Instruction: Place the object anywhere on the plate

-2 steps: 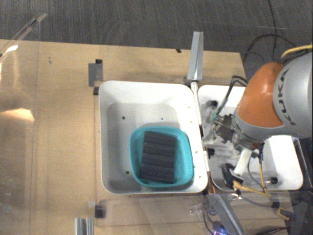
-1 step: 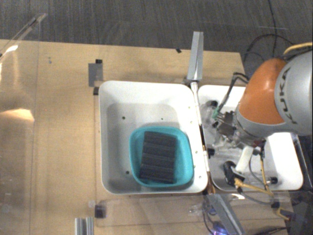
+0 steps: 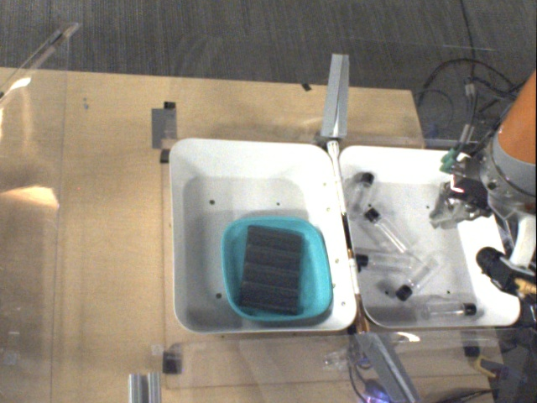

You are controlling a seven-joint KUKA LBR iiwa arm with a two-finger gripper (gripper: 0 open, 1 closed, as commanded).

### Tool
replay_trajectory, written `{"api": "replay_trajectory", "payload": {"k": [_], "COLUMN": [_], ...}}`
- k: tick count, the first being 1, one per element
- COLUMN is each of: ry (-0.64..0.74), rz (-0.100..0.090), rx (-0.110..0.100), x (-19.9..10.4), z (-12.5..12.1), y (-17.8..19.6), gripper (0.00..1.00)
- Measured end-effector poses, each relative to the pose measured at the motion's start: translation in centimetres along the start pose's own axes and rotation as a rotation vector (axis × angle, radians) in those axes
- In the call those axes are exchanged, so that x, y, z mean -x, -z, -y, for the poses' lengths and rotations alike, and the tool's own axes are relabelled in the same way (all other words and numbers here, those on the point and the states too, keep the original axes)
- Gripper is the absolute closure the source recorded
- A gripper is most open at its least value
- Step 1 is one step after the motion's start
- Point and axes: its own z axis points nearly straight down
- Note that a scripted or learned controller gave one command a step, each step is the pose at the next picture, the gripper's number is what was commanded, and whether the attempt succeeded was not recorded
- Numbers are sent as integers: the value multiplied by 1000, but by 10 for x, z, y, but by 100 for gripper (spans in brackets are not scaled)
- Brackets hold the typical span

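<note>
A square teal plate [image 3: 320, 263] rests in the near part of the left white bin [image 3: 193, 225]. A dark grey ribbed block [image 3: 271, 269] lies flat on the plate, roughly in its middle. The arm comes in at the right edge, and my gripper [image 3: 451, 206] hangs over the right side of the right bin [image 3: 419, 162], well away from the plate and the block. Nothing can be seen in it.
Several clear tubes with black caps lie in the right bin, one long tube [image 3: 388, 235] near its middle and another [image 3: 445, 309] by the front wall. A grey post [image 3: 336, 95] stands behind the wall between the bins. Cables run at the back right.
</note>
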Motion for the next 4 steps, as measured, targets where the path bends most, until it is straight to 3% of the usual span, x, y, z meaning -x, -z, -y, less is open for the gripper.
{"api": "replay_trajectory", "payload": {"k": [1,2,3,4], "ry": [82,136,135,230], "rz": [0,-1,-1,-1], "rx": [-7,-5,-5,1], "x": [-81,-118,-118,-55], "z": [2,-8,-8,-13], "y": [-104,-92,-92,35], "gripper": [100,100,0,0]}}
